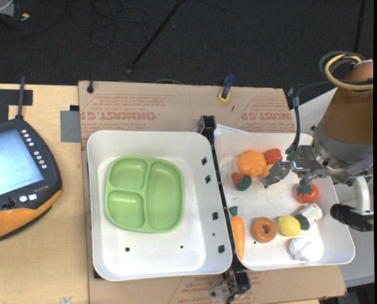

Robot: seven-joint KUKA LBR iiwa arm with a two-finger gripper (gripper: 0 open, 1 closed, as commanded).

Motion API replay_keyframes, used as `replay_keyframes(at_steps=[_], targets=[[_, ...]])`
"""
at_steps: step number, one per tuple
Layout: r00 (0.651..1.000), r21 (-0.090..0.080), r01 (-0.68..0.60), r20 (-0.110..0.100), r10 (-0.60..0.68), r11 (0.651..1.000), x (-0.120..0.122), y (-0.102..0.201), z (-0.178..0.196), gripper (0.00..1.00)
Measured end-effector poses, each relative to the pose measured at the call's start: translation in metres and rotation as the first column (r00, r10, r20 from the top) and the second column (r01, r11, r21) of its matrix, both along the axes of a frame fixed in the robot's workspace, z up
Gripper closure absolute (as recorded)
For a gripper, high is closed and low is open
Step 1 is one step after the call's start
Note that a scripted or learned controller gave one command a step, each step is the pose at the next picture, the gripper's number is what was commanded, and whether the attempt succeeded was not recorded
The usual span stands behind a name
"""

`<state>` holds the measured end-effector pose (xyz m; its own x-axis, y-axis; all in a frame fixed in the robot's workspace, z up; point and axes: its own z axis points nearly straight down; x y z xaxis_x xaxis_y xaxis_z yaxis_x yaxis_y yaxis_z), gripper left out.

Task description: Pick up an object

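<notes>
Orange toy fruit [252, 162] sits just left of the gripper [276, 174] in the right bin [340, 249]; finger state can't tell. Prob. light, stiff plastic, smooth & round — grip across its middle.

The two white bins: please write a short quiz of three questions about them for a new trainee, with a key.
1. True or false: the green divided plate lies in the left bin.
2. Which toy lies along the left wall of the right bin? A) carrot B) tomato C) lemon
3. Fill in: the gripper hovers beside the orange ____.

Key:
1. True.
2. A, the carrot. The tomato and lemon lie further right.
3. Pumpkin.
</notes>
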<state>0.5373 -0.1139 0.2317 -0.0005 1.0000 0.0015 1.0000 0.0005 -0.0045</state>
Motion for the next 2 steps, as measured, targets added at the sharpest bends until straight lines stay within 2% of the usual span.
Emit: replay_keyframes(at_steps=[1,2], targets=[[1.0,0.006,-0.013,-0.01,0.013,1.0,-0.066,0.14,-0.047,0.0],[1.0,-0.001,0.006,-0.005,-0.006,1.0,-0.063,0.13,-0.035,1.0]])
